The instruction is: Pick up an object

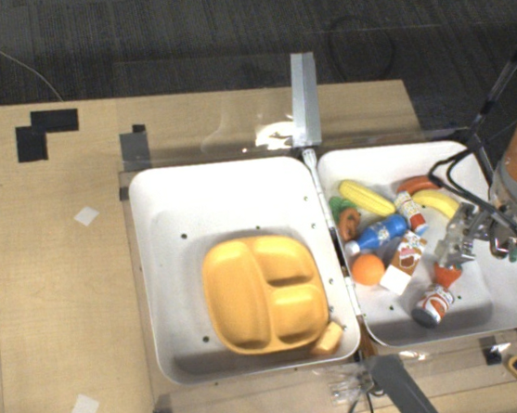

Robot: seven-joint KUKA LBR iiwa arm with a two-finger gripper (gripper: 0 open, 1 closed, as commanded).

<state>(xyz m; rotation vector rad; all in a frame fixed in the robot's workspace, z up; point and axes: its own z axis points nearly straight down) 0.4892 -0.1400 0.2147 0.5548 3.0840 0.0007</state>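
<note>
The right bin (509, 306) holds several small toys. A yellow corn cob (366, 197) and a banana (436, 201) lie at its far side. A blue bottle (383, 231), an orange ball (367, 270) and a white block (396, 279) sit near its left wall. A red-and-white bottle (410, 213) lies in the middle, and a small can (432, 305) lies toward the front. My gripper (455, 247) hangs low over the bin's right half, just above a small orange-red piece (447, 273).
The left bin (167, 259) holds a yellow divided plate (264, 292), with a small tan piece (328, 336) at its front right corner. A metal post (305, 97) stands behind the wall between the bins. Black cables (455, 172) loop over the right bin's far right corner.
</note>
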